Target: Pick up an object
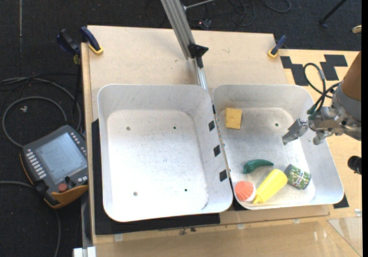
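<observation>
The right bin (322,109) holds several objects. A yellow square block (233,118) lies near its back left. Along the front lie a green curved piece (257,165), a yellow bottle-shaped object (270,185), a red-orange ball (245,191) and a green patterned can (298,176). My gripper (306,134) hangs over the right side of this bin, above and behind the can. It is open, and nothing is between its fingers.
The left bin (115,100) sits beside the right one, sharing a middle rim. A slanted metal pole (175,11) rises from behind the bins. A teach pendant (54,161) lies on the floor at left. Clamps (92,40) grip the bench's back corners.
</observation>
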Controlling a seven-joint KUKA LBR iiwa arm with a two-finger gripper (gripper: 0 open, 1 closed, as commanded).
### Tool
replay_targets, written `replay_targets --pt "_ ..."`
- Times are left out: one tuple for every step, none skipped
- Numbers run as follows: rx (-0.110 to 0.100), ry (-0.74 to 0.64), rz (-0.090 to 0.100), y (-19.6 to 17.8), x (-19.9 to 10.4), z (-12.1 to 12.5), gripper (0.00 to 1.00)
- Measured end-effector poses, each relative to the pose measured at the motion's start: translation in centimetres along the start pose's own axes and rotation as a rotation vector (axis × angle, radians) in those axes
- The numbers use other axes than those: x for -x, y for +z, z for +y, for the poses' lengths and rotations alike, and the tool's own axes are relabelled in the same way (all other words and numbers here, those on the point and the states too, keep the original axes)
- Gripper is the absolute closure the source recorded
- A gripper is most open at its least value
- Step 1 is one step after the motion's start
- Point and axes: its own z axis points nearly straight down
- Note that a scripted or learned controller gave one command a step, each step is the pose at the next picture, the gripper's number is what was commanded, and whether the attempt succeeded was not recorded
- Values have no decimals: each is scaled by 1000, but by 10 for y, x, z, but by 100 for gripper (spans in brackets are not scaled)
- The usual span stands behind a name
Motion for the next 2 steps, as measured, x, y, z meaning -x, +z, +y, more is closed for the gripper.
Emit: replay_targets --pt "0 2 0 63 4 0 0" --pt "5 0 -2 126 2 2 0"
